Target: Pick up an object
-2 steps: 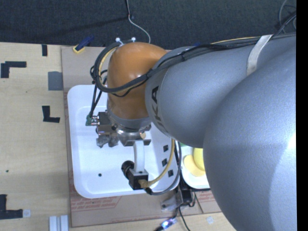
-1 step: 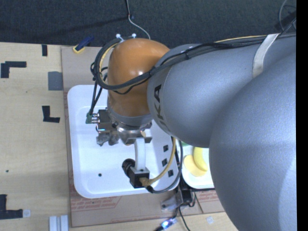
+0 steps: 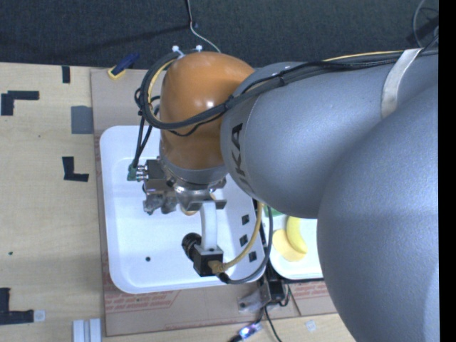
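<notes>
The big grey robot arm point(image 3: 335, 155) is reaching in from the right and covering much of the bench. Its round orange band point(image 3: 199, 98) is sitting just above the wrist, with black cables looping around it.

Below the wrist, the metal two-finger gripper point(image 3: 167, 204) is hanging over the shallow white plastic bin on the left point(image 3: 121, 191). I cannot tell how the tool is set — the wrist is hiding it from above. A black and yellow cable plug point(image 3: 203, 258) is sticking out below it, near the bin's front edge.

The left side of this bin is showing bare white floor, with just a tiny dark dot point(image 3: 147, 258) near the front. There is open room there, toward the left rim and the front corner.

A soft yellow rounded object point(image 3: 291, 241) is lying in the second white bin on the right point(image 3: 299, 268), close to its left edge and partly under the arm. It is well apart from the gripper.

Both bins are sitting on a brown cardboard sheet point(image 3: 142, 305).
</notes>
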Controlling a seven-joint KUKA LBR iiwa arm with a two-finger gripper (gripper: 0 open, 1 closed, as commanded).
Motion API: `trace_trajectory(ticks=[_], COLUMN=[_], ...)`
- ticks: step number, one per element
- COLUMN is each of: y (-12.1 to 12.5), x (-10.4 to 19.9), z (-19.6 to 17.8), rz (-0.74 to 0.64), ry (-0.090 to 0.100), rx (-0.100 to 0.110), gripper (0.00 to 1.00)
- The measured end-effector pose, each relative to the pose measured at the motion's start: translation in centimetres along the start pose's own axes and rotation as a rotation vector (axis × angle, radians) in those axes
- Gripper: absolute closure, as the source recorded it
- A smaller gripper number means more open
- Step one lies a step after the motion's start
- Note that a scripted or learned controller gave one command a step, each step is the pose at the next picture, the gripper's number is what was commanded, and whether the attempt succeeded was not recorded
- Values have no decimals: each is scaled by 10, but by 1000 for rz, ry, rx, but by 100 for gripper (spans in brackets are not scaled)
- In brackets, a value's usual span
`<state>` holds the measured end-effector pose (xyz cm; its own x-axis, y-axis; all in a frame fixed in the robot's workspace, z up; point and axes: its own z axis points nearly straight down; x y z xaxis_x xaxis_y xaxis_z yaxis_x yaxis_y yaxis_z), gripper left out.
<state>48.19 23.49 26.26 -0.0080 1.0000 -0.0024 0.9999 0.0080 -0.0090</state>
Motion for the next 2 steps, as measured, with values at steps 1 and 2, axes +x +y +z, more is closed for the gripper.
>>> trace_trajectory(ticks=[1, 2], y=[-1, -1], x=[1, 1], z=[-9, -18], rz=[-3, -5], ry=[-1, -1], rx=[3, 6], gripper=[100, 100])
